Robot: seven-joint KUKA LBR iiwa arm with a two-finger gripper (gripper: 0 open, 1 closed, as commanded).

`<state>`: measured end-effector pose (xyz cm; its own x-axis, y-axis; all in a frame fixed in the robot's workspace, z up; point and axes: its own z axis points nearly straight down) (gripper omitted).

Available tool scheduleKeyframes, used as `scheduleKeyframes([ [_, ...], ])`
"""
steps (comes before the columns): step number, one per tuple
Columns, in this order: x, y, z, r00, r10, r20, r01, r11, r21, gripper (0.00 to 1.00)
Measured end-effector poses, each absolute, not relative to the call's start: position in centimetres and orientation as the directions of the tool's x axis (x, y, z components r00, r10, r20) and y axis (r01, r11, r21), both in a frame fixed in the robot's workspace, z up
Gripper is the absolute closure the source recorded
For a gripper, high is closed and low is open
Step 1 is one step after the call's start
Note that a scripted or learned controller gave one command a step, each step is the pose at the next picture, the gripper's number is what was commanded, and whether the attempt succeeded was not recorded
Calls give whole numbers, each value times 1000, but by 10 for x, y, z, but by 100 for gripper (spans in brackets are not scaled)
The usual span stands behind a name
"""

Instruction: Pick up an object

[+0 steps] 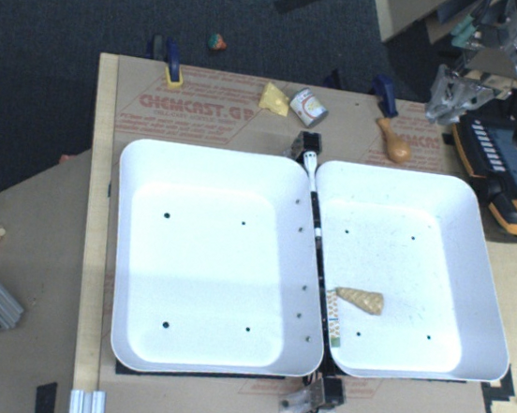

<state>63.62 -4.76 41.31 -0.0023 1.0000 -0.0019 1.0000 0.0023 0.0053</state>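
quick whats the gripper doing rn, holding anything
Gripper: up at the top right, past the right bin, over the bench; nothing seen between its fingers, and whether it's open or shut cannot be told.

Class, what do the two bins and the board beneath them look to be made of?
Bins: probably moulded plastic, smooth white with a slight sheen, rounded corners and raised rims. Board: likely cardboard or paper-faced sheet, matte tan with red printed lettering; its core can't be told.

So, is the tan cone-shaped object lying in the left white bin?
No, the tan cone-shaped object lies in the right white bin, near its left wall.
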Motion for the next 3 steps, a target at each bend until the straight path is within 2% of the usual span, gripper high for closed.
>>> scheduleKeyframes([
  [1,629,46,321,-8,1000,3,1000,8,-10,100],
  [2,660,126,254,-7,1000,2,1000,7,-5,100],
  [3,648,168,378,-6,1000,4,1000,6,14,100],
])
